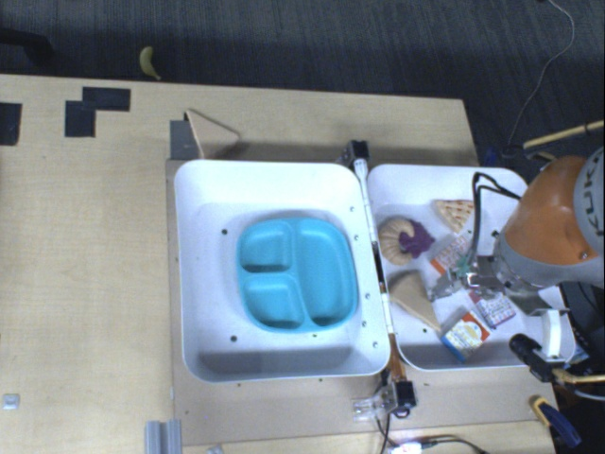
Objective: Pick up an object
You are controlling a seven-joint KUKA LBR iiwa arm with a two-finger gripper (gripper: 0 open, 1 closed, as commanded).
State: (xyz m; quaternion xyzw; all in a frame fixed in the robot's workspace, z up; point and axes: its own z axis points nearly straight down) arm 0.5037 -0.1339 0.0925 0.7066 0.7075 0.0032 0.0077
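Gripper (460,274) hangs over the right white bin (416,356); its opening I cannot tell. Small orange-blue carton (464,336) looks light, stiff; grasp across its narrow sides.

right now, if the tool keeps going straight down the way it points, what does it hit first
Probably the beige cone-shaped piece lying just beneath the tool in the right bin, though depth is hard to judge from this slanted view.

Dark carpet (284,26) behind pale bench (85,282)
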